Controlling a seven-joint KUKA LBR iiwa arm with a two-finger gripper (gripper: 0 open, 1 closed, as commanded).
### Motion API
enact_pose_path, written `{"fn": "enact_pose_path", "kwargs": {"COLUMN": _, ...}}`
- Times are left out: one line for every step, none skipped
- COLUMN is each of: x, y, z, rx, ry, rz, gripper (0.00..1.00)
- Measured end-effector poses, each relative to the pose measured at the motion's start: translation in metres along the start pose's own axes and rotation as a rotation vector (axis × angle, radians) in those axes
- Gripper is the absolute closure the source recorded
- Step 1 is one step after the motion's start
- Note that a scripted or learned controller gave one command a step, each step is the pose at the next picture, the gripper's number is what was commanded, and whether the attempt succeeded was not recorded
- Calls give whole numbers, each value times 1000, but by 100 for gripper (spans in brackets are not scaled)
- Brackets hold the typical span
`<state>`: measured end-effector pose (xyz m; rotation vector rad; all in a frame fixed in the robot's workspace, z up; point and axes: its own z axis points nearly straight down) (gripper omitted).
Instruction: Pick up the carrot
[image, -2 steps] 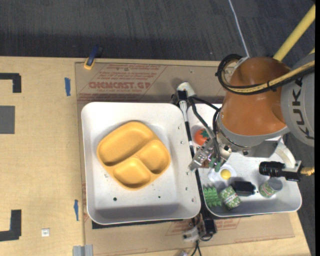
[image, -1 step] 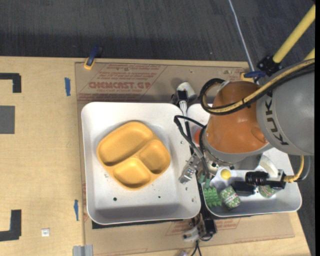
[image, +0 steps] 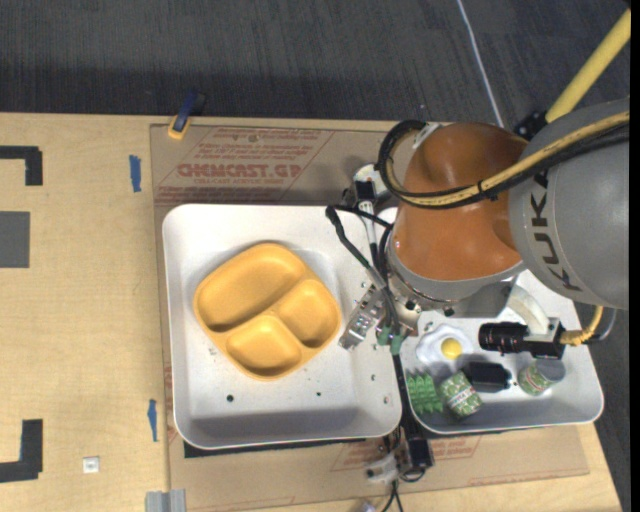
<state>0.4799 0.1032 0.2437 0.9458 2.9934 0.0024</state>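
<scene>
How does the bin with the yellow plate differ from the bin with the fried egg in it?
The plate bin holds one large thing, a yellow divided plate; the egg bin holds several small ones, among them a fried egg, a green block and a small can. The plate bin lies in full sight; the arm covers much of the egg bin. Both are white, shallow and sit side by side.

Two shallow white bins sit side by side; the left bin (image: 188, 300) holds one yellow three-compartment plate (image: 265, 310). The right bin (image: 575, 395) holds one toy fried egg (image: 445, 348) at 10 o'clock, one green studded block (image: 422, 392) at 8 o'clock and one black object (image: 487, 375). It also holds two small cans, one can (image: 462, 398) at 7 o'clock and another can (image: 540, 378) at 4 o'clock.
</scene>
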Motion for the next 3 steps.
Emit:
{"fn": "enact_pose_path", "kwargs": {"x": 0, "y": 0, "z": 0, "rx": 0, "ry": 0, "rz": 0, "gripper": 0}}
{"fn": "enact_pose_path", "kwargs": {"x": -5, "y": -9, "z": 88, "rx": 1, "ry": 2, "rz": -160, "gripper": 0}}
{"fn": "enact_pose_path", "kwargs": {"x": 8, "y": 18, "z": 133, "rx": -6, "ry": -11, "rz": -482, "gripper": 0}}
